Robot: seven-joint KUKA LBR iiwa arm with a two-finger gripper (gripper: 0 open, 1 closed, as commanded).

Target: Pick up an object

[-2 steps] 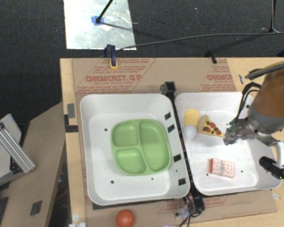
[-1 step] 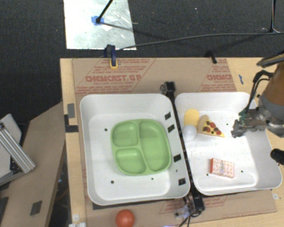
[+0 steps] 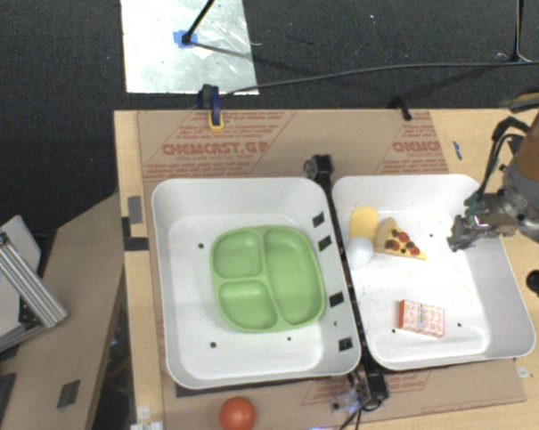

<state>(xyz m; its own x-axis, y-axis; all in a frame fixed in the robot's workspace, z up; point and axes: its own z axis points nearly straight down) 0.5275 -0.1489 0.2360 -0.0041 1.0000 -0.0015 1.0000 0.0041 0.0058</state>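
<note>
- The grey two-finger gripper (image 3: 460, 235) is hanging over the right-hand side of the right shallow white plastic bin (image 3: 506, 328), reaching in from the right on the grey arm (image 3: 529, 198); its dark tip is too small and blurred to tell how far apart it is standing, and nothing is showing in its grasp.
- The nearest thing, a flat triangular toy pizza slice with red dots (image 3: 398, 240), is lying on the bin floor to the left of the gripper, apart from it.
- A rounded yellow toy (image 3: 364, 221) is sitting just beside the slice's left edge, with a small white ball (image 3: 359, 251) resting just below it against the bin's left wall.
- A small red-and-white rectangular packet (image 3: 421, 318) is lying lower in the same bin, well apart from the gripper, below and to its left.
- The left shallow white plastic bin (image 3: 179, 285) is holding a light green plastic tray with three compartments (image 3: 267, 277).
- A round orange-red ball (image 3: 237, 415) is resting on the cardboard sheet (image 3: 275, 138) below the left bin, outside both bins.
</note>
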